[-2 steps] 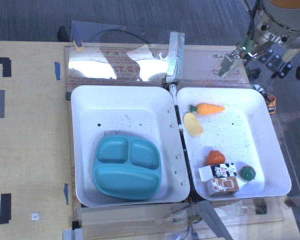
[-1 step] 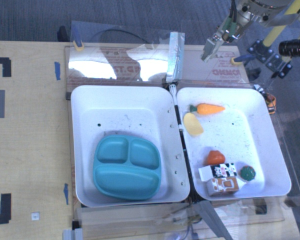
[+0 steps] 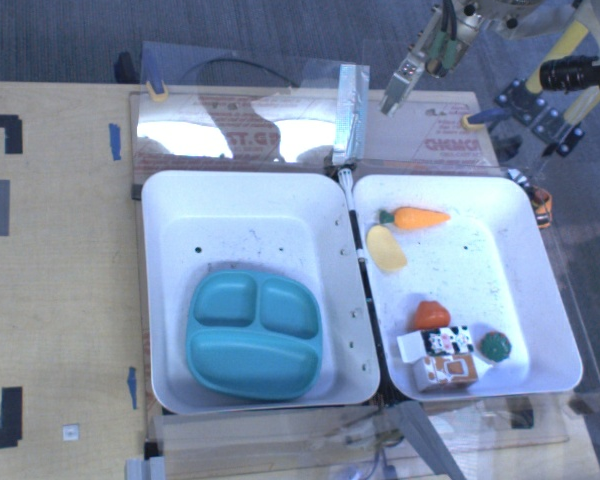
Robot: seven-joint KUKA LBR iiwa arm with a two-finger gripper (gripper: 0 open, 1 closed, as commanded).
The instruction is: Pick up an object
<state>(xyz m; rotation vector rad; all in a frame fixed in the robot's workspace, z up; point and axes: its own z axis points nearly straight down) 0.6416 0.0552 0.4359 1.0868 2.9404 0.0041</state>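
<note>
The right bin holds several small items. An orange toy carrot lies near its back left, with a pale yellow piece just in front of it. A red piece, a small black-and-white patterned carton and a dark green ball cluster at the front. My gripper hangs high above the bench, behind the back wall of the right bin, far from every item and with nothing in it.
A teal divided plate fills the front of the left bin. A clear upright divider and shiny sheeting stand behind the bins. Yellow and black clamps sit at the back right.
</note>
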